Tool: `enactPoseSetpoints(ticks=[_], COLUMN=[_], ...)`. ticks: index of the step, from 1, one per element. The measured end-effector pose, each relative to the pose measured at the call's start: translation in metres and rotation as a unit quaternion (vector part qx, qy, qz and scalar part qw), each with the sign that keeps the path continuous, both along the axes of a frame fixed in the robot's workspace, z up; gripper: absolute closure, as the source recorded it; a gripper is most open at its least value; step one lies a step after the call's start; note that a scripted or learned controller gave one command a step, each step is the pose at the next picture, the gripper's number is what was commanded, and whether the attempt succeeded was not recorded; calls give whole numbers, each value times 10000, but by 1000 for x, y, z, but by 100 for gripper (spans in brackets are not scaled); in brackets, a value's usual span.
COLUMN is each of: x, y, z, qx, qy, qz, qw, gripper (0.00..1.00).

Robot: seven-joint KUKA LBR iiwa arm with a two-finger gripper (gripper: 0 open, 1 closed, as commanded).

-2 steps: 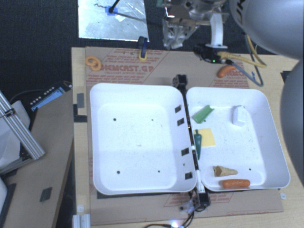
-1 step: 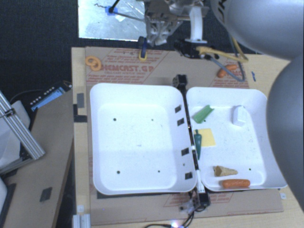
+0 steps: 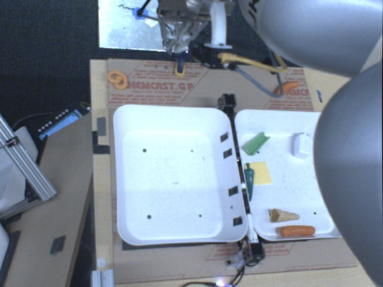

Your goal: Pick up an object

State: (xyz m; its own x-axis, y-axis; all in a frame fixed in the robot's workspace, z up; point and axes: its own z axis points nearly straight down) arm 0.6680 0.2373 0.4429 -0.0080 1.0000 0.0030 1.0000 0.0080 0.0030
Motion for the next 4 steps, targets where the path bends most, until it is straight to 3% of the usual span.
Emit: enactPoseSetpoints(ticks=[1, 2, 3, 4], x=[-34, -55, -106, -185], y=[-4, -3, -3, -3], z=[-31, 102, 77, 37], qx=[-16, 21, -7, -14], qy=[26, -66, 14, 41], qz=[-16, -2, -5, -3], qw=[10000, 10000, 10000, 10000], gripper=[100, 100, 100, 100])
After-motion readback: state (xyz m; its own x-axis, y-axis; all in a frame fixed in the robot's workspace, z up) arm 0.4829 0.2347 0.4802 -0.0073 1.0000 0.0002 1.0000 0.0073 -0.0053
